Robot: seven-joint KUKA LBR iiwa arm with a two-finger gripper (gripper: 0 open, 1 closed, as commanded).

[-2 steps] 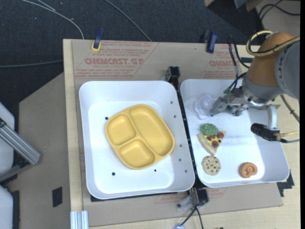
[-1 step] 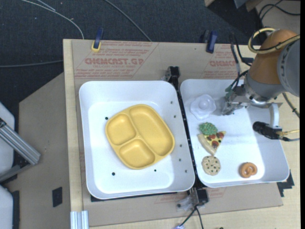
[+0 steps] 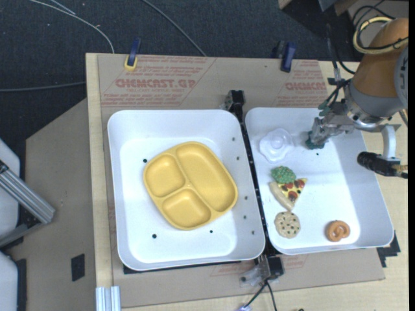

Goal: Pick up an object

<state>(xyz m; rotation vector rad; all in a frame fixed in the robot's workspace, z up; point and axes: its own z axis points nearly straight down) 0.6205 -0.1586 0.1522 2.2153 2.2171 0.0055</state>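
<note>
My gripper [image 3: 316, 139] sits low over the far end of the right-hand shallow white bin [image 3: 363, 193], close to its back wall, and from this slanted overhead angle I cannot tell how my jaws stand; the tip is small and dark against the white. Nothing shows between them, so I count myself as carrying nothing.

Just beside me, toward the divider, lies a clear, domed plastic piece [image 3: 275, 144], nearly the colour of the floor beneath it. It is the nearest candidate, but I judge it the riskiest: its outline is hard to read, and a smooth dome could squirt out sideways if I close off-centre.

Further toward the near end are a green toy broccoli floret [image 3: 283, 174] touching a toy pizza slice [image 3: 288, 192], then a round chocolate-chip toy cookie [image 3: 286, 224] and a small glazed toy doughnut [image 3: 337, 230], apart from each other. The flat cookie and slice may slip under my tips. Broccoli and pizza touch, so a grab at one could nudge the other.

The left-hand white bin [image 3: 130, 135] holds a yellow three-compartment plastic plate [image 3: 189, 184], well apart from me. Working so near the back wall, I could also clip the rim.
</note>
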